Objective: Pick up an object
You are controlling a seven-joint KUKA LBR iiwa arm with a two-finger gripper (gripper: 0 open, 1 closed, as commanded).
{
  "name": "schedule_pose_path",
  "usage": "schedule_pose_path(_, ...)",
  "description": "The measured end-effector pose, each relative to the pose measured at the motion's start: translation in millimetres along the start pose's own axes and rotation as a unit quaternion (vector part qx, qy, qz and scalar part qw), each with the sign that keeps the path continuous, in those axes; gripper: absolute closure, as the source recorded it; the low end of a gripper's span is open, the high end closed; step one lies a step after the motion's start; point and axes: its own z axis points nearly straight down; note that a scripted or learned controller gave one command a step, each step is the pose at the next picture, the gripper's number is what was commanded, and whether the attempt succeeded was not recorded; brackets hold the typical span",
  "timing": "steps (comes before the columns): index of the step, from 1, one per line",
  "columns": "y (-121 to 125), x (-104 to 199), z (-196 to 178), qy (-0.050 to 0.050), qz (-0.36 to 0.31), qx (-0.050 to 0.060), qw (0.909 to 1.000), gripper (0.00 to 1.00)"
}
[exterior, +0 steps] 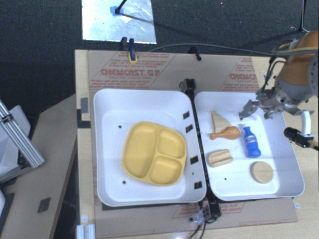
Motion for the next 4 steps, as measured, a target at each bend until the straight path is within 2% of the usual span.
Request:
schedule_pose_path(1,2,0,-14,-0.001,-0.001,-0.003,1.0,1.0)
schedule_pose_path(2,13,-1,-73,-0.001,-0.002,-0.004,1.0,1.0)
schedule_pose_path(4,11,3,-158,-0.001,-0.002,-0.004,1.0,1.0)
